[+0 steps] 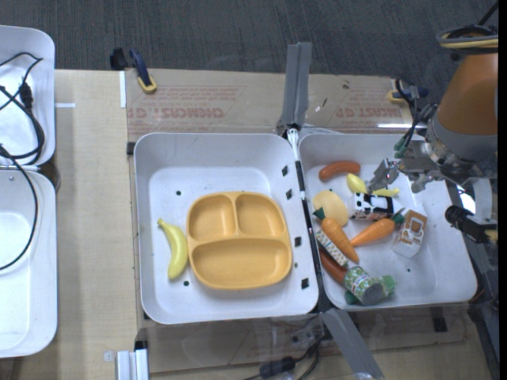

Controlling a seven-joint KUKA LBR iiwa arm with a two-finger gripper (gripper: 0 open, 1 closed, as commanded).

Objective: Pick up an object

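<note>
We see the gripper [388, 182] above the right bin [444, 279], the black-and-white toy [372, 206] just at its 7 o'clock; whether it pinches anything, we cannot tell.

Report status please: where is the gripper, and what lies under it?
Gripper low over right bin, above cow toy. Nothing seen between fingers. Carrots, sausage crowd close.
</note>
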